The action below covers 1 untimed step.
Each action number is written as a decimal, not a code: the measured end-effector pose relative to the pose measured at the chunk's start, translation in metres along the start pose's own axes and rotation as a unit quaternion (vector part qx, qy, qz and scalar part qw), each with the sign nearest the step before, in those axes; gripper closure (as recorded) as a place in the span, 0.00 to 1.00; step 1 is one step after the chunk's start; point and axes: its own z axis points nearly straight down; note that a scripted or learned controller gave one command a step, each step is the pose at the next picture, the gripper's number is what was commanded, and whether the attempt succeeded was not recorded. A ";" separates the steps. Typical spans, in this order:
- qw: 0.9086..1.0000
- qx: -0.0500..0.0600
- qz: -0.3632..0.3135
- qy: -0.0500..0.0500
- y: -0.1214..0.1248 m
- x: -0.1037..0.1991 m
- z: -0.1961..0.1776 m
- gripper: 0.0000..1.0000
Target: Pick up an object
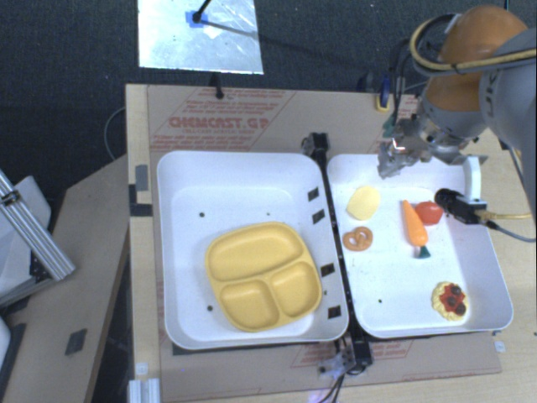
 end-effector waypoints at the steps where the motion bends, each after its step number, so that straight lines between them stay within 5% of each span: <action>1: 1.000 0.001 0.000 0.000 -0.008 0.052 -0.011 1.00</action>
